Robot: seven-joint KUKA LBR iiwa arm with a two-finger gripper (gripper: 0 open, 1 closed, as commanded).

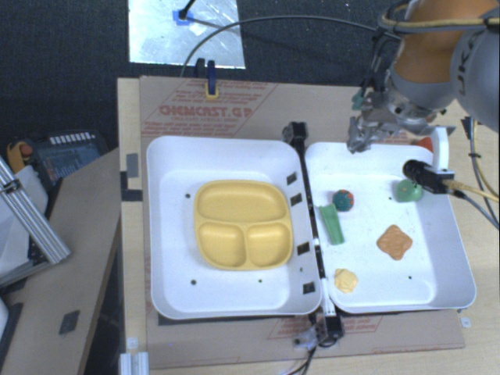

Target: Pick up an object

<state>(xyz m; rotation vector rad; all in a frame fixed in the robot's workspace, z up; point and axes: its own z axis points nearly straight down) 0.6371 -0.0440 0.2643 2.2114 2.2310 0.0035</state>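
two white bins (226,151) side by side on a cardboard-covered bench (258,100), dark floor behind, foil sheet (187,22) at upper left. gripper (361,141) at upper right, over the right bin's top edge; open or shut, cannot tell. below it, well apart: round teal-red ball (343,200), flat green bar (332,225), orange waffle-like piece (394,241), yellow lump (345,280). smooth yellow compartment tray (242,223) in left bin.

Dark carpet (62,45), tan bench (78,233)
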